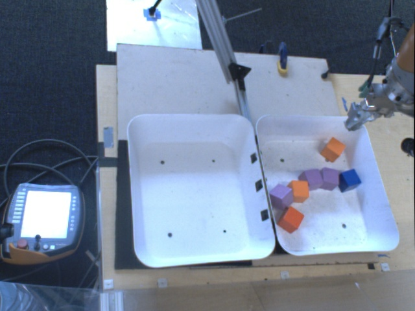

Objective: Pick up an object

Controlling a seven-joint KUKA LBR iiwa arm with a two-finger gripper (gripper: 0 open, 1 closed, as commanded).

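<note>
Gripper point(355, 118) above right bin's point(382, 229) far rim, opening can't tell, nothing held. Risk: descends off-target, clips rim, misses orange cube point(332, 149).

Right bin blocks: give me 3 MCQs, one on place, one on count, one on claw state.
1. Where does the blue block lie?
A. right bin, near its right wall
B. left bin
C. on the bench outside the bins

2. How many orange blocks are in the right bin?
A. one
B. three
C. five

3. Where is the claw?
A. down among the purple blocks
B. over the left bin
C. at the right bin's upper right rim, nothing seen between its fingers

Key:
1 A, it lies by the bin's right wall beside a purple block.
2 B, orange blocks at and.
3 C, it sits at the rim, apart from every block.
</note>
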